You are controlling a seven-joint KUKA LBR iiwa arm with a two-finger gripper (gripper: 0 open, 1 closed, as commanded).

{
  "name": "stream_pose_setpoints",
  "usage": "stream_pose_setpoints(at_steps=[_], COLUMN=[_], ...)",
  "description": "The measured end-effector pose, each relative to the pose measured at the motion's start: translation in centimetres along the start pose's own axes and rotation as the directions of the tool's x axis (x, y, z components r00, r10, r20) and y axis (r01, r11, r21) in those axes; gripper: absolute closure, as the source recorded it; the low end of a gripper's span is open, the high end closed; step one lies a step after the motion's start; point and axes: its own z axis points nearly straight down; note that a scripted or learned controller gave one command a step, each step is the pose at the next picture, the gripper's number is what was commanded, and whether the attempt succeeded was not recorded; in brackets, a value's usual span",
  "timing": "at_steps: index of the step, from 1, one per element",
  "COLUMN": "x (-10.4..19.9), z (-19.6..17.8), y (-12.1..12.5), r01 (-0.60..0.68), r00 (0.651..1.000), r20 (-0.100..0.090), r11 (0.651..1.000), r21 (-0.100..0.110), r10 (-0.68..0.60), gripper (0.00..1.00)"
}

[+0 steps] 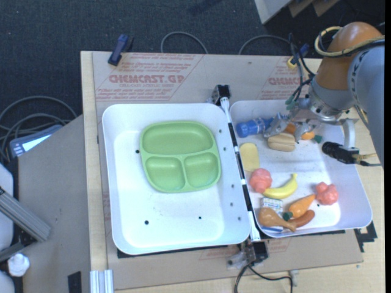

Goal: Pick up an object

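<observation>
Up by the right bin's [360, 191] far edge, the hand [292, 126] hangs over a bread roll [281, 142]; its grip is unclear. Toys crowd around.

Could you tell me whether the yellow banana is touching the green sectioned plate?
Apart. The camera view shows the yellow banana in the right white bin, the green sectioned plate in the left one.

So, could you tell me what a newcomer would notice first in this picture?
Probably the green divided plate, alone in the left bin. Next, the bright toy food crowding the right bin: a banana, a carrot and a drumstick near its front. The gripper hangs over the bin's far end.
</observation>
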Motion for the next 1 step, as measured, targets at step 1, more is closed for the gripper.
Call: stream_pose_setpoints(at_steps=[1], x=[0.08], z=[0.01], y=[-0.01], r01=[0.0], r00=[1.0], r20=[0.003], r11=[1.0], r21=[0.0], r10=[0.0], gripper=[0.0])
